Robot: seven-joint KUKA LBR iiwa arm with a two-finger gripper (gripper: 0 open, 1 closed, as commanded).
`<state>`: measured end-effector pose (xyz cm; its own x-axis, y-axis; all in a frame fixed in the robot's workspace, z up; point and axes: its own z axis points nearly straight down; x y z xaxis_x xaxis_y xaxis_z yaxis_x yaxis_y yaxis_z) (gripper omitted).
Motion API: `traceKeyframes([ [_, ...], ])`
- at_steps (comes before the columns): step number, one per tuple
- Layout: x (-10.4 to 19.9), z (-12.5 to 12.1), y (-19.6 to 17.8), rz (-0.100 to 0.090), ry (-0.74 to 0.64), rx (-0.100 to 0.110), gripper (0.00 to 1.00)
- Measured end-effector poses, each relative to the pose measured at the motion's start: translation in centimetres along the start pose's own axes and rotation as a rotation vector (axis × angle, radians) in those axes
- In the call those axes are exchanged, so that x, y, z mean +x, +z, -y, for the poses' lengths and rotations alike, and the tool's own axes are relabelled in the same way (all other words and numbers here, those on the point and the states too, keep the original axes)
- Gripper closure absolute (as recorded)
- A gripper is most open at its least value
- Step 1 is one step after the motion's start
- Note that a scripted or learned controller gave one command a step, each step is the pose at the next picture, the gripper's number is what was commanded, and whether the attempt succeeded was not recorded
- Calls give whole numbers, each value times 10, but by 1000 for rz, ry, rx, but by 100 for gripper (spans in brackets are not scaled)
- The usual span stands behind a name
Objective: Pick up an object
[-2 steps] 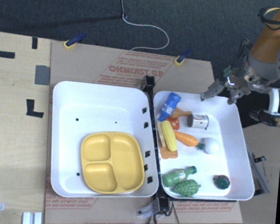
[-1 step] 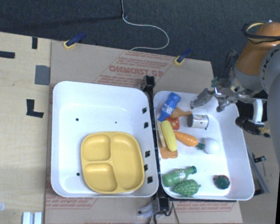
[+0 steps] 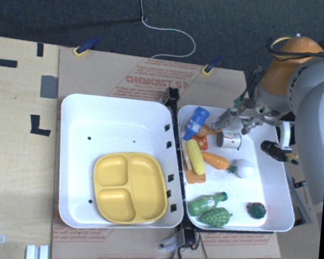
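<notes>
We are hovering our tool [image 3: 230,131] at the upper part of the right bin [image 3: 272,219], right of frame centre, beside the blue bottle [image 3: 196,121] and corn [image 3: 194,156]. We cannot tell its state. Nothing looks lifted yet; picking remains.

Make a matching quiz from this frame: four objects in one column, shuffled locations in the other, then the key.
Objects
1. yellow divided plate
2. blue bottle
3. green bottle
4. corn cob

Places
A. right bin, far end by the divider
B. left bin, near half
C. right bin, along the divider, mid-length
D. right bin, near end, by the green bumpy toy

Pairs: 1-B, 2-A, 3-D, 4-C
</notes>
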<state>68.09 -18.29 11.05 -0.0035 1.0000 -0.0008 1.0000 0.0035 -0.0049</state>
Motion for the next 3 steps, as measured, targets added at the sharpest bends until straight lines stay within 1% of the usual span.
traceKeyframes([
  [1,0,-2,22,4,1,-11,0],
  [2,1,-4,9,4,-1,-15,100],
  [3,0,0,-54,0,3,-10,100],
])
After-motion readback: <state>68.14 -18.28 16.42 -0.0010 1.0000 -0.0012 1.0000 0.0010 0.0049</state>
